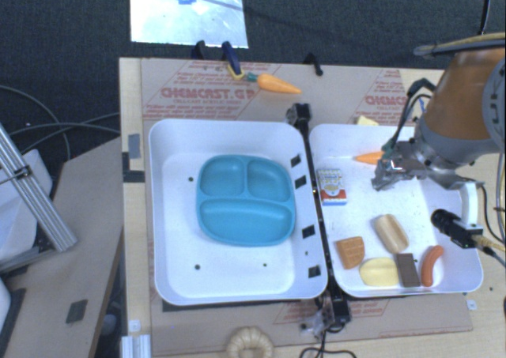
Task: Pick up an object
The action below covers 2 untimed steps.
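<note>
The gripper (pixel 385 175) is hovering over the right bin (pixel 473 281), just near of an orange piece (pixel 368 158); whether it is open cannot be told. Descending off-centre, it is risking nudging the piece toward the far wall.

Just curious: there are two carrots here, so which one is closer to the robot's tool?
The small carrot inside the right bin, just left of the tool. The other carrot lies outside on the board behind the bins.

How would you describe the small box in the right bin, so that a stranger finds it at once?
Look at the right bin, along its left wall. The small box lies there, white with red print. It alone is boxy and printed; its neighbours are plain toy foods.
</note>
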### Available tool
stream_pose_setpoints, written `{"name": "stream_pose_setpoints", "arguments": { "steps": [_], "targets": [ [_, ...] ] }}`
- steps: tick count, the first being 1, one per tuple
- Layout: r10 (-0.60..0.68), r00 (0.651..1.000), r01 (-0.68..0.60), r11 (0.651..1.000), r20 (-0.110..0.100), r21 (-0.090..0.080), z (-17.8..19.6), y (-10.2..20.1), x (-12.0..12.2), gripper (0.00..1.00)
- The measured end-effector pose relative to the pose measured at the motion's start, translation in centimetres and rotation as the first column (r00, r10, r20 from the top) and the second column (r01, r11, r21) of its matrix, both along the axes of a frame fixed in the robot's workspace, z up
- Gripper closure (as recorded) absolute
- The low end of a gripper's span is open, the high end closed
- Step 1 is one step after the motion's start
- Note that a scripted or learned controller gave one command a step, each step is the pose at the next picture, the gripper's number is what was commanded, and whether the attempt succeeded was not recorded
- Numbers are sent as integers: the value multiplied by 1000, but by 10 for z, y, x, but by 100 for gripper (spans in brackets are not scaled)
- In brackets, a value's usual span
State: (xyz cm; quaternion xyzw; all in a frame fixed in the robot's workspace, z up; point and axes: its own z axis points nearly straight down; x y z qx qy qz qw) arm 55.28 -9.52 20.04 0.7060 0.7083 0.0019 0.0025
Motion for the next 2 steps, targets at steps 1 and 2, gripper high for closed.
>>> {"name": "stream_pose_setpoints", "arguments": {
  "steps": [1, 2],
  "targets": [
    [1, 1000, -1, 1000, -3, 1, 25, 0, 1, 100],
    [6, 1000, -6, 1000, -3, 2, 20, 38, 28, 100]
  ]
}}
